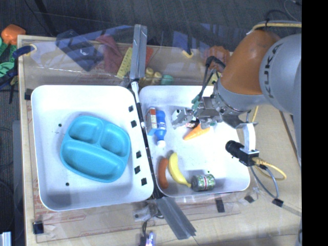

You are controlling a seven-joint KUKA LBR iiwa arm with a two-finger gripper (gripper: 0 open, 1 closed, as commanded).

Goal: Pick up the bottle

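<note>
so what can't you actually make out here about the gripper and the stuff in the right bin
- Gripper, camera view: finger state unreadable, too small and cluttered.
- Carrot: its upper end is hidden under the gripper; contact unclear.
- Bottle: label too small to read.
- Can: print blurred.
- Objects behind the bins' back wall: smeared by clear plastic sheet, unidentifiable.

In the right bin (pixel 231 181), bare floor lies open between the bottle (pixel 158 124) and the carrot (pixel 196 132). The bottle sits just beside the left wall; banana (pixel 177 169), sausage (pixel 163 172) and can (pixel 204 182) crowd the front edge.
</note>
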